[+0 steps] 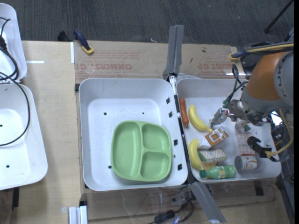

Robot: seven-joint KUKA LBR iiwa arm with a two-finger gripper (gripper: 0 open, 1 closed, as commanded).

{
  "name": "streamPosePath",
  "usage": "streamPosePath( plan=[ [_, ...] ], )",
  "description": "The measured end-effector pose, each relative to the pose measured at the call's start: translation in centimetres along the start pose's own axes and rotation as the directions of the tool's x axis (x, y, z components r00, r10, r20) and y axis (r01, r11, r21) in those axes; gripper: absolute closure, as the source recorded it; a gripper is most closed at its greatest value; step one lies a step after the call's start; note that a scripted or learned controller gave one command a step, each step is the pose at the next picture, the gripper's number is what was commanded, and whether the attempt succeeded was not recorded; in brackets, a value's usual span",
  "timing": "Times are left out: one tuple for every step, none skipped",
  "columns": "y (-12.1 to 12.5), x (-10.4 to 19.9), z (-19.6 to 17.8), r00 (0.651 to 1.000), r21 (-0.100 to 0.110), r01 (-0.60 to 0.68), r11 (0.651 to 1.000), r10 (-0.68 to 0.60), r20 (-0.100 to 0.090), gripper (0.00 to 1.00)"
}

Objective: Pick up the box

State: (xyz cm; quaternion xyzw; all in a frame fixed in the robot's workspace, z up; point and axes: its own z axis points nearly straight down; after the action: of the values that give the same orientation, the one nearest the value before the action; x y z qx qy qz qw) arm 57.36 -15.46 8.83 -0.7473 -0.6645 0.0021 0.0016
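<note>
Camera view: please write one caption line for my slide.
Gripper hovers above the small orange box in the right bin, beside two bananas.

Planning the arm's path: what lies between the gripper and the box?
Nothing: in the camera view the gripper hangs just above the box, with bare bin floor between.

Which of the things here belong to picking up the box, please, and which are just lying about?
For the job: hand; small orange box.

Lying about: two bananas, carrot, green bottle, cup, green divided plate.
</note>
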Motion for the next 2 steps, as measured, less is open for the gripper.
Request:
streamPosePath(
  plan=[
    [6.7, 2.4, -0.1, 0.999, -0.001, -0.036, 0.999, 0.036, 0.000, 0.00],
    [7.7, 6.9, -0.2, 0.995, -0.001, -0.097, 0.995, 0.097, 0.000, 0.00]
  ],
)
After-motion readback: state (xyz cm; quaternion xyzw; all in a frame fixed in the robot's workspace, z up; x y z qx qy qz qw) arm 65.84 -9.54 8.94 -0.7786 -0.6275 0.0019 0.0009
